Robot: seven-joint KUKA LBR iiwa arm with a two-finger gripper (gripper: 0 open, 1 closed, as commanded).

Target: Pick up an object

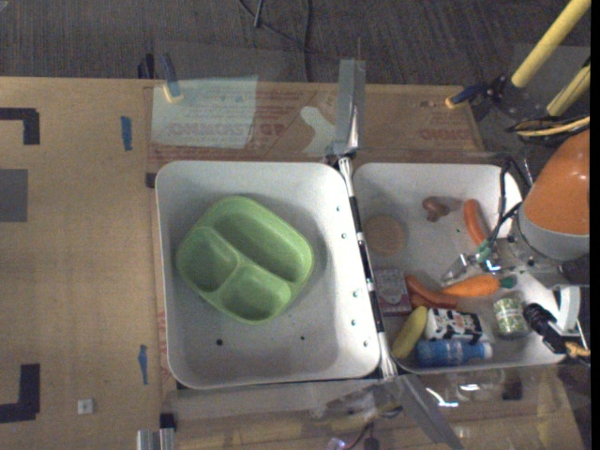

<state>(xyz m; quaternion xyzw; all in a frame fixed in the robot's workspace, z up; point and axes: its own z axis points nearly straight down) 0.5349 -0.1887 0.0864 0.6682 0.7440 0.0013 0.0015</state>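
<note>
Glossy green plastic tray (pixel 246 257) in smooth white bin (pixel 178 204); matt brown cardboard bench (pixel 75 251).

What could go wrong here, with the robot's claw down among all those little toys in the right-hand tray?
1. The gripper sits by the orange carrot, which lies touching a red piece. It might well nudge the carrot aside rather than lift it.
2. The items along the right bin's near edge are packed close: yellow banana, blue bottle, small carton. A grasp there could catch two things or scatter them.
</note>
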